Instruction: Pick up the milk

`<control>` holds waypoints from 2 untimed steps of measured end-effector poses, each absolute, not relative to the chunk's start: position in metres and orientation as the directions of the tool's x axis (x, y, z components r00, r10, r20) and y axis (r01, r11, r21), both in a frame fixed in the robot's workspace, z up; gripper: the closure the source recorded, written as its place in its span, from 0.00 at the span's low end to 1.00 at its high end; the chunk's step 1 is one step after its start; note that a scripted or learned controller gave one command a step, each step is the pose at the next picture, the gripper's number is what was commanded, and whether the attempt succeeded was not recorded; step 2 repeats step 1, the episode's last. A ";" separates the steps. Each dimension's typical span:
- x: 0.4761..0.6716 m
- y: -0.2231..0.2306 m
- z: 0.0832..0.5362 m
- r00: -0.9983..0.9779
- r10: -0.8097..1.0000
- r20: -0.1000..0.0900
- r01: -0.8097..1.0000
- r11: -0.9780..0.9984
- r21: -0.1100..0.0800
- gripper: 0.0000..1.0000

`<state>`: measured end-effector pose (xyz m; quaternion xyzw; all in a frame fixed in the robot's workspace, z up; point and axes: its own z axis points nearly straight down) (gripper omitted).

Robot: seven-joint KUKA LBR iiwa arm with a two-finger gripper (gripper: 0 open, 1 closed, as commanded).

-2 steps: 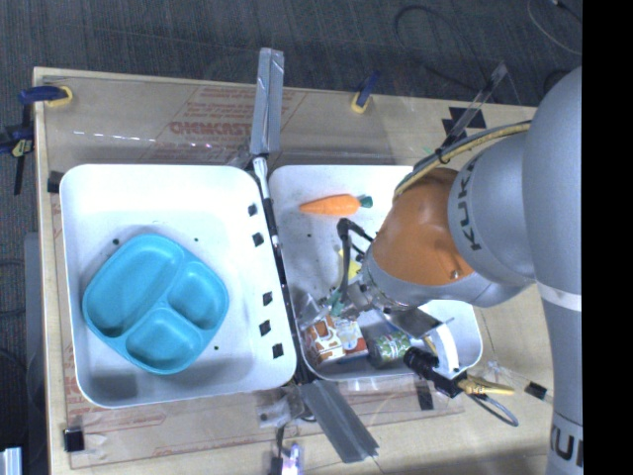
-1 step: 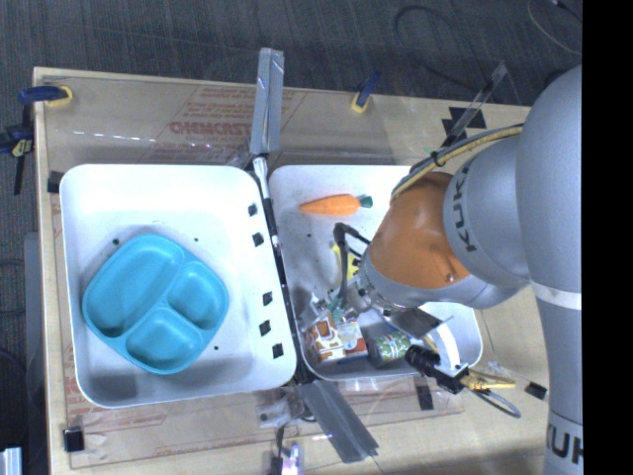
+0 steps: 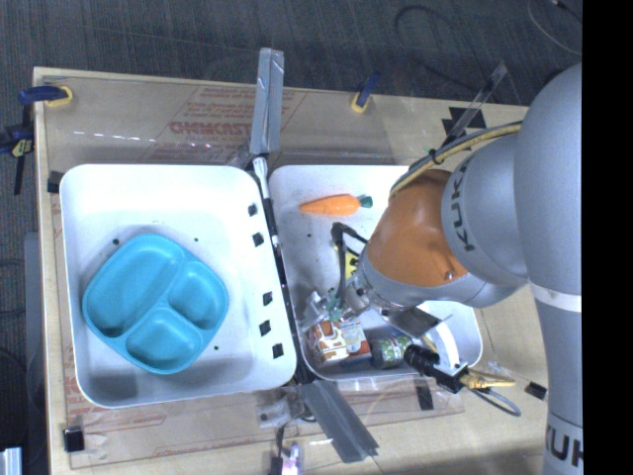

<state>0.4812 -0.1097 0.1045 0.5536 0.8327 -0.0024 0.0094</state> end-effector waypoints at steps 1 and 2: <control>0.477 -0.046 0.190 -0.463 0.886 0.002 0.886 0.463 -0.003 1.00; 0.477 -0.046 0.190 -0.463 0.886 0.002 0.886 0.463 -0.003 1.00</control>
